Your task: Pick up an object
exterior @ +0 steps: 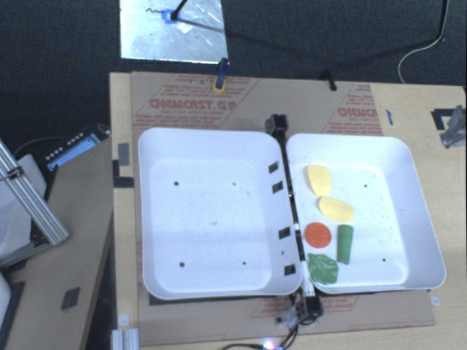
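The right bin [406, 195] holds several small objects along its left side. A pale yellow piece [318, 179] lies farthest back, with a second yellow piece [336, 208] just in front of it. A red round disc [317, 234] sits beside a green cylinder [344, 243]. A crumpled green piece [323, 268] lies at the bin's front left corner. A small grey end of my gripper [455, 127] pokes in at the right edge, beyond the bin's back right corner and well away from every object.
The left bin [211, 210] stands side by side with the right one, black clips [281, 188] along their shared rim. A silver sheet [174, 19] lies behind the bench. A grey frame [33, 210] stands at the far left.
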`<action>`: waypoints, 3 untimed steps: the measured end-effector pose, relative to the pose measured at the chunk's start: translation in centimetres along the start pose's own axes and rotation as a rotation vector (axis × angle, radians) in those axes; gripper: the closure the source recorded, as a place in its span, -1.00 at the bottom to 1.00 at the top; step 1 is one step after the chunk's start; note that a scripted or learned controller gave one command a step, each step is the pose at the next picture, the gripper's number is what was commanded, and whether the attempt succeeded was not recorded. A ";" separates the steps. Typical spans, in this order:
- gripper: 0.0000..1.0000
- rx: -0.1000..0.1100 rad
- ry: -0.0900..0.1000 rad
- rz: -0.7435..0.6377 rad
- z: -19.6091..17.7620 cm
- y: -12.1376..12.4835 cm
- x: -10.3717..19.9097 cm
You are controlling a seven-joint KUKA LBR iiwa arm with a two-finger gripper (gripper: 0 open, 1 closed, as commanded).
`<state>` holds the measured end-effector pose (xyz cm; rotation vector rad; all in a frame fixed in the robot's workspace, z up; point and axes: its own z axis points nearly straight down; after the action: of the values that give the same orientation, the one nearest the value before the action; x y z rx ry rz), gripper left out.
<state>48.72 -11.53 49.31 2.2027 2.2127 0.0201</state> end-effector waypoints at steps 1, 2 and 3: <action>1.00 0.033 0.007 -0.003 14.7 -0.4 4.1; 1.00 0.037 0.006 0.003 30.4 1.6 4.1; 1.00 0.000 0.002 -0.002 11.9 5.9 4.0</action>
<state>54.87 -7.57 37.54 2.2016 2.2155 0.0218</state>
